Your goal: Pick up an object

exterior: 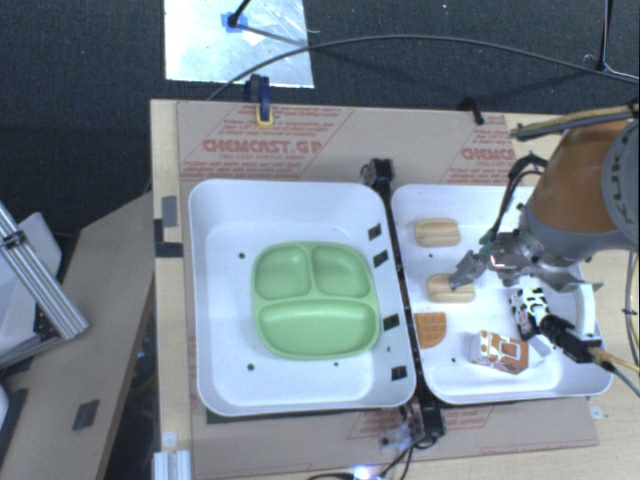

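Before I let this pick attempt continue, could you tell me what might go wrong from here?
1. The gripper sits right at the lower tan block, near its edge, so a grasp may catch only a corner and slip.
2. The round brown piece and the patterned box lie close by in the right bin; the arm could nudge them.
3. That block lies near the wall between the bins, leaving little finger room.

My arm reaches in over the right bin, its orange band high above the bin's far right corner. My wrist bends toward the bin's middle. My end effector hangs there, its fingers spread apart, gripping nothing.
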Available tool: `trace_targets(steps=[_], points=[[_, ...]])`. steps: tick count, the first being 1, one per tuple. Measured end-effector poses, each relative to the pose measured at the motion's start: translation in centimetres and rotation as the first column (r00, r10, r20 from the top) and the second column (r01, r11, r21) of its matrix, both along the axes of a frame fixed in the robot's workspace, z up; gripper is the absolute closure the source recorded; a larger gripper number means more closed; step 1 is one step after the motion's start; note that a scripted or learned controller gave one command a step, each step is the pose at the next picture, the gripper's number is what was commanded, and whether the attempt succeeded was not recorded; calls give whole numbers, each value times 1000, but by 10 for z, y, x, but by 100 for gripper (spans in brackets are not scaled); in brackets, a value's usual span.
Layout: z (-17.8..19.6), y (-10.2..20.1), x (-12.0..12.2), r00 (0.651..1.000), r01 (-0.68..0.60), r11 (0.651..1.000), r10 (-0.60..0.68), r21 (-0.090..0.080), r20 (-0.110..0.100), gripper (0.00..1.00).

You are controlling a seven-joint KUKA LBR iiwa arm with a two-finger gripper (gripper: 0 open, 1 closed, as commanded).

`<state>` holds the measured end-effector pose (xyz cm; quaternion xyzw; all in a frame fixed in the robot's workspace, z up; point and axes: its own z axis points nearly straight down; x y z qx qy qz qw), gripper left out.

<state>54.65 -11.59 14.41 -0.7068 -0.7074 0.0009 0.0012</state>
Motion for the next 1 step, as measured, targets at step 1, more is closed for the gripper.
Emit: trace_targets(steps=[1], points=[[-57, 2, -9, 1000, 0, 1000, 0, 1, 0, 0]])
